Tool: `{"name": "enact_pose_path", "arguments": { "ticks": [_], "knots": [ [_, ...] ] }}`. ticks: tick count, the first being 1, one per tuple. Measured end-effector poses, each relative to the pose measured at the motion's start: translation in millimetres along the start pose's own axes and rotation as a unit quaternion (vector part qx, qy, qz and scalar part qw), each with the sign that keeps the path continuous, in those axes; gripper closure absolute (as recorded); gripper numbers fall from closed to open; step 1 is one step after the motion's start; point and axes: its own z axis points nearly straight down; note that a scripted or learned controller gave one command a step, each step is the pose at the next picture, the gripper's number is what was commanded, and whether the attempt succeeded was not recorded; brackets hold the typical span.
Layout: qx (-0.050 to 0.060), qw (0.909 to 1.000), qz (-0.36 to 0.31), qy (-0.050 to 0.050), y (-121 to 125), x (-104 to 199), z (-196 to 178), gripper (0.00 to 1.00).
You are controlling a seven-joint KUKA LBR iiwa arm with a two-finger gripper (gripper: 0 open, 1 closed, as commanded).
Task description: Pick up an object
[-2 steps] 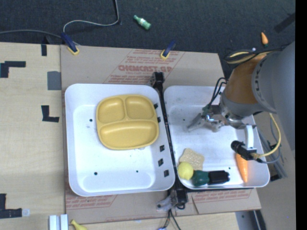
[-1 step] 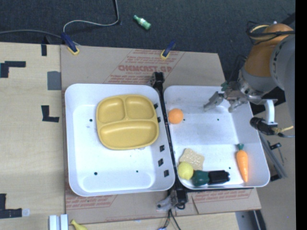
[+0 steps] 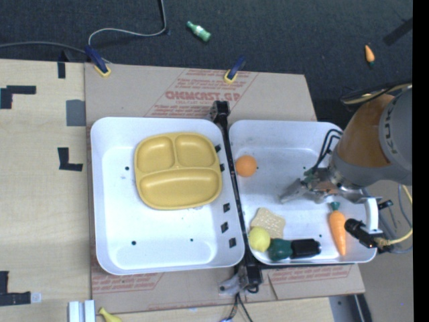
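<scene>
The right bin (image 3: pixel 281 134) holds an orange ball (image 3: pixel 246 166) near its left wall, a tan cracker-like square (image 3: pixel 267 219), a yellow lemon (image 3: pixel 259 239), a dark green and black object (image 3: pixel 295 249) along the front wall, and a carrot (image 3: pixel 337 231) at the right. My gripper (image 3: pixel 289 192) hovers low over the bare middle of this bin, its grey fingers (image 3: pixel 292 190) pointing left. It stands right of the ball and above the cracker, with nothing visible between the fingers.
The left bin (image 3: pixel 110 206) carries a yellow compartment plate (image 3: pixel 178 169). A black divider strip (image 3: pixel 229 180) runs between the bins. The arm's orange band (image 3: pixel 365 138) and cables sit over the right bin's right edge. Cardboard lies under both bins.
</scene>
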Motion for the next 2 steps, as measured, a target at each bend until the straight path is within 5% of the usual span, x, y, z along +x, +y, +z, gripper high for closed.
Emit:
{"name": "enact_pose_path", "arguments": {
  "ticks": [1,2],
  "knots": [
    [-0.004,1.0,-0.001,-0.001,-53.7,-16.6,-11.5,0.0],
    [0.007,0.9999,-0.004,0.014,-34.1,-33.7,-1.6,0.0]
  ]
}}
